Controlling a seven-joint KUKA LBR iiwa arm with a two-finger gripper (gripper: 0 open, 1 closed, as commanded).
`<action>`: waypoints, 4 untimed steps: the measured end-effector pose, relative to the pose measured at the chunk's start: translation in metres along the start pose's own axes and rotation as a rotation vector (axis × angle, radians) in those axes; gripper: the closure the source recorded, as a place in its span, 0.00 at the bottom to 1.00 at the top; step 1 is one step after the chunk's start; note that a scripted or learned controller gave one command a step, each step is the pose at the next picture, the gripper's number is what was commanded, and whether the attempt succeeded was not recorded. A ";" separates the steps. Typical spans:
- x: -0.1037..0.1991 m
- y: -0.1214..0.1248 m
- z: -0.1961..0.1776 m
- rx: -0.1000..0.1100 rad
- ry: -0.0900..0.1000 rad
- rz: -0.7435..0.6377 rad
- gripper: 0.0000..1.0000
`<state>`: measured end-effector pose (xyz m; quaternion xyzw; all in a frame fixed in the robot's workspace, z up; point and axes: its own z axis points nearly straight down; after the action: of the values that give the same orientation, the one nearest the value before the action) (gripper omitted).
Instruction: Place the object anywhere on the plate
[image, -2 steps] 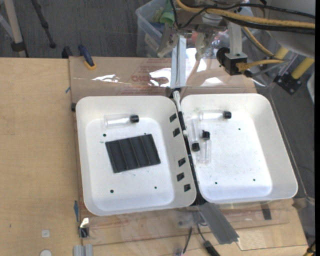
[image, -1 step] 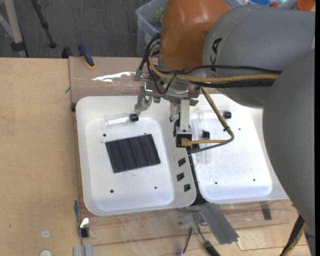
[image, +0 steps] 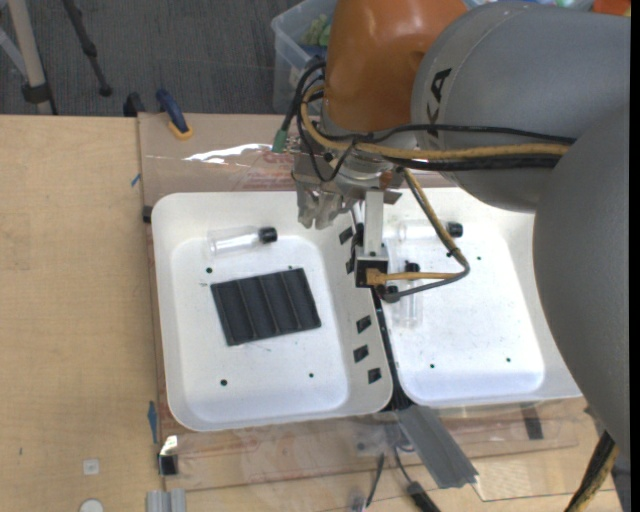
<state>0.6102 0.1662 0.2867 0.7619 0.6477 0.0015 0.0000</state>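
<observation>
Hanging above the left bin's (image: 165, 300) far right corner, the tool (image: 318, 210) seems pressed together on nothing, so it should spread, straddle the vial (image: 240, 239) lying just left, then carry it to the ribbed plate (image: 266, 305).

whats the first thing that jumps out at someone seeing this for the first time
The big grey robot arm with its orange band fills the upper right, reaching down over the divide between the two shallow white bins. Next, the black ribbed rectangular plate stands out in the middle of the left bin. Behind it lies a small clear plastic tube with a black cap.
</observation>
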 end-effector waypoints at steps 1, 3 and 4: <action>0.048 0.035 0.004 0.002 -0.002 -0.039 1.00; 0.068 0.046 -0.006 -0.001 -0.001 -0.483 1.00; 0.069 0.047 -0.016 -0.005 0.000 -0.483 1.00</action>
<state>0.6674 0.2267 0.3032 0.5850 0.8110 0.0031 0.0024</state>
